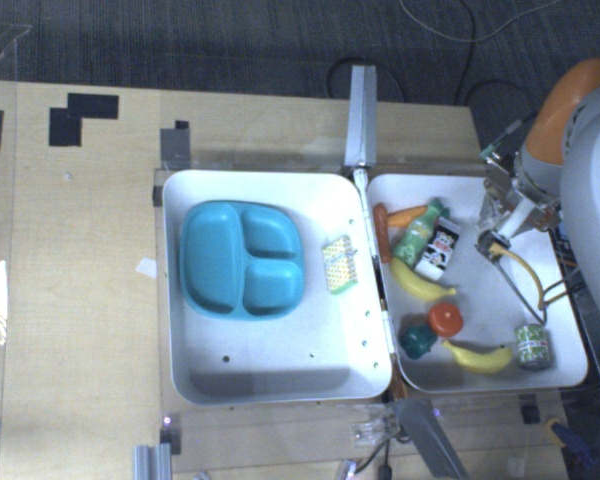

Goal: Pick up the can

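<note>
The can [531, 346] is small, with a green patterned label and a silver top. It stands in the near right corner of the right bin [570, 373], beside the tip of a banana [480, 356]. My gripper [498, 216] hangs over the far right part of that bin, well behind the can and apart from it. Nothing shows between the gripper and the bin floor under it.
The right bin also holds a sausage [381, 230], a carrot [410, 214], a green bottle [420, 234], a black-and-white carton [440, 248], a second banana [420, 280], a red-orange fruit [445, 318] and a teal piece [417, 341]. In the left bin [280, 383] lie a blue divided plate [242, 258] and a yellow-green packet [340, 264].
</note>
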Robot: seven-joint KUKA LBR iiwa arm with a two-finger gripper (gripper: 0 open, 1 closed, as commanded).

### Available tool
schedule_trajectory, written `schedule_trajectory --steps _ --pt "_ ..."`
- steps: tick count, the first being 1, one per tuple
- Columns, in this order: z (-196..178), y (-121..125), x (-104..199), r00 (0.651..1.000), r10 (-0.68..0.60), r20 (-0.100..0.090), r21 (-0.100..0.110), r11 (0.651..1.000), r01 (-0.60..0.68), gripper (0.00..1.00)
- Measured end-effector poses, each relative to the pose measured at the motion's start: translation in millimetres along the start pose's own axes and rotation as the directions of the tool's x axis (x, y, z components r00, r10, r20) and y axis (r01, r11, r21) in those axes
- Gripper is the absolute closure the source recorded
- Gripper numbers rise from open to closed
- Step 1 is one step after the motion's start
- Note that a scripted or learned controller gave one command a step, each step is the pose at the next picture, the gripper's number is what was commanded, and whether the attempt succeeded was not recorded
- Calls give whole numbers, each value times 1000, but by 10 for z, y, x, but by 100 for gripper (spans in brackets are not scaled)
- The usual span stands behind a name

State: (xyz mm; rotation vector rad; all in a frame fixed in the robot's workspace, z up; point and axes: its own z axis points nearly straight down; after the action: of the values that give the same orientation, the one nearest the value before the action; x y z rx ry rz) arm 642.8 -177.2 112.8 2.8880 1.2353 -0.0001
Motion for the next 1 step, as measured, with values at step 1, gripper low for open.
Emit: schedule_trajectory --steps 1 --pt "-1292 -52 217 912 409 -1 -1 912 -409 100"
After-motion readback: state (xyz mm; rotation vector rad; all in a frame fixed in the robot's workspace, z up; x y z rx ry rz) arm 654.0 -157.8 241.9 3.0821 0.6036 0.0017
